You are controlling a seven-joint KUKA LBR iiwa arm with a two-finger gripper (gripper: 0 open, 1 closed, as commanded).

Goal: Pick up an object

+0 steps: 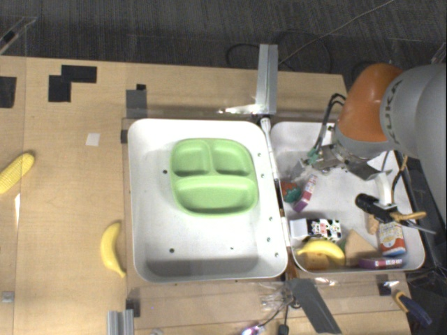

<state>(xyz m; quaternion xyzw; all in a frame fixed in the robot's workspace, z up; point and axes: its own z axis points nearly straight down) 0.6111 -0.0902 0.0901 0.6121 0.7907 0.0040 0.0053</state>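
My gripper [313, 162] hangs over the upper middle of the right bin [335, 135], below the arm's orange band. Just below and to its left lies a small purple, green and pink object [302, 194], close to the gripper; whether they touch is unclear. Along the bin's front edge lie a black-and-white patterned box [323, 227], a yellow fruit [321, 251], a brown wedge [357, 243], a purple marker [378, 262] and a small bottle with a red label [392, 237].
The left bin [147, 208] holds a green divided plate [211, 174]. On the bench to the left of the bins lie a banana [112, 248] and a yellow corn cob [15, 174]. A metal post [267, 79] stands behind the wall between the bins.
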